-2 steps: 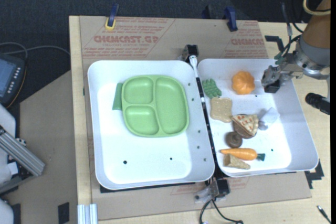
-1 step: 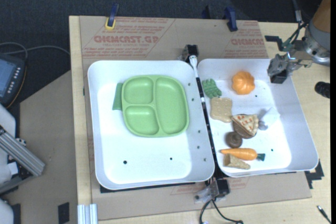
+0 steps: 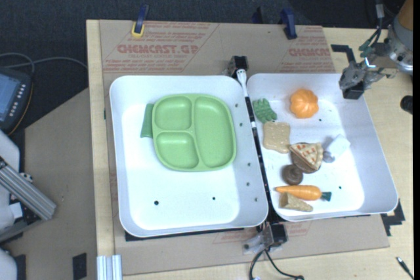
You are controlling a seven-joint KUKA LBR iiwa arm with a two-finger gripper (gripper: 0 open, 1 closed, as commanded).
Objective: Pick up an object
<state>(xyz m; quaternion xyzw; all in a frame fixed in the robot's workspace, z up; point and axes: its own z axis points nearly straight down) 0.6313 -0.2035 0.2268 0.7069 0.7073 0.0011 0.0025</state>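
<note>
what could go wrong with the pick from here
The toy foods crowd together in the right bin: the pizza slice, the brown piece and the carrot touch or nearly touch, so a grasp may nudge neighbours or catch two. The orange fruit is round and may slip out. The gripper sits at the bin's far edge, away from everything.
</note>
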